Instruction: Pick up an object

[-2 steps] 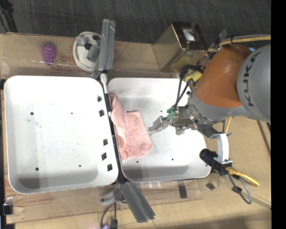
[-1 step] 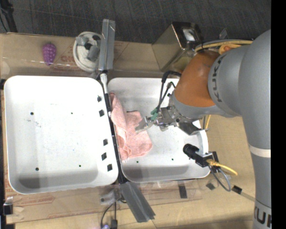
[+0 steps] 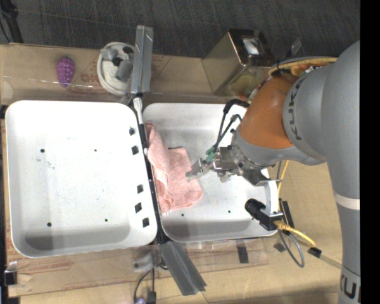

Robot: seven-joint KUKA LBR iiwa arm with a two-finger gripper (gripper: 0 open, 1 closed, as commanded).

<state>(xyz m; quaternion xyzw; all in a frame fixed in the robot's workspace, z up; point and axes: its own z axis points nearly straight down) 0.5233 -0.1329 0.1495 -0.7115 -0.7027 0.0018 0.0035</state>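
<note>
A crumpled pink cloth (image 3: 171, 173) lies in the right bin (image 3: 225, 223), against its left wall. My gripper (image 3: 198, 168) reaches in from the right and its tips sit at the cloth's right edge, low over the bin floor. The grey and orange arm (image 3: 291, 116) covers the bin's right part. I cannot make out whether any cloth is between the tips.
The left bin (image 3: 69, 176) sits beside the right one, split off by a dark divider with clips (image 3: 142, 189). Beyond the bins stand a purple object (image 3: 65, 70), a white roll (image 3: 116, 65) and a brown box (image 3: 237, 59).
</note>
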